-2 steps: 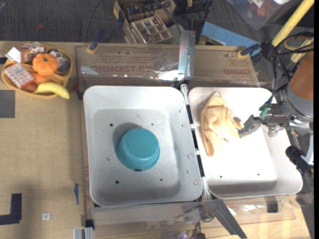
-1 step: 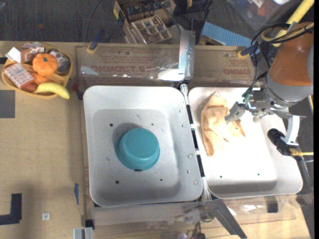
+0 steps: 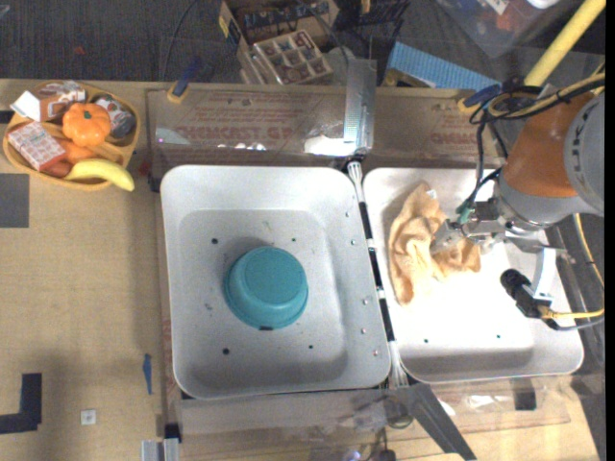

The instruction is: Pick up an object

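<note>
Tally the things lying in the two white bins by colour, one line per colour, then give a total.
Teal: 1, the upturned bowl in the left bin.
Tan: 1, the crumpled cloth in the right bin, with the tool down on it.
Total: 2

Crumpled tan cloth (image 3: 423, 240) lies in right bin (image 3: 500, 349).

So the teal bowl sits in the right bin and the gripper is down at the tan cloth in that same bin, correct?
Not quite. The camera view shows the teal bowl in the left bin; the gripper is down at the tan cloth in the right bin.
</note>
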`<state>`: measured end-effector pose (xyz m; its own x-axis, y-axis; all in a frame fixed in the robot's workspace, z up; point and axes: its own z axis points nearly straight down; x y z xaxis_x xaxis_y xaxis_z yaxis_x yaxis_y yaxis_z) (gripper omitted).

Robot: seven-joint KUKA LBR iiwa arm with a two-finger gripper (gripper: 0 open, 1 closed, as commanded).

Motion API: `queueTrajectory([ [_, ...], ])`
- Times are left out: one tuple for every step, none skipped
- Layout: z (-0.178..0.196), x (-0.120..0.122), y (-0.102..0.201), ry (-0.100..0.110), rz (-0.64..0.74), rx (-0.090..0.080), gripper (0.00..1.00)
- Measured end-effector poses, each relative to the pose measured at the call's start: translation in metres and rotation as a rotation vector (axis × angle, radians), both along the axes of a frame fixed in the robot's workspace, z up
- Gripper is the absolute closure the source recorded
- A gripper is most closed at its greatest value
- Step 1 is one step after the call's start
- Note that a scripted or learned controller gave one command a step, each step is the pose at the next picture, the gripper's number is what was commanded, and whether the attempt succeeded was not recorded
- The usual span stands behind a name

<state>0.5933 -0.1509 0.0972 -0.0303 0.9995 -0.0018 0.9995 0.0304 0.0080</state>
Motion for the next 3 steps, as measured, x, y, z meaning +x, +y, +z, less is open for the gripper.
queueTrajectory([
  [-0.004,-0.006,0.026,-0.008,0.223,-0.004,0.0],
  [0.007,-0.005,0.026,-0.013,0.22,-0.002,1.0],
  [0.007,-0.005,0.026,-0.013,0.219,-0.003,0.0],
])
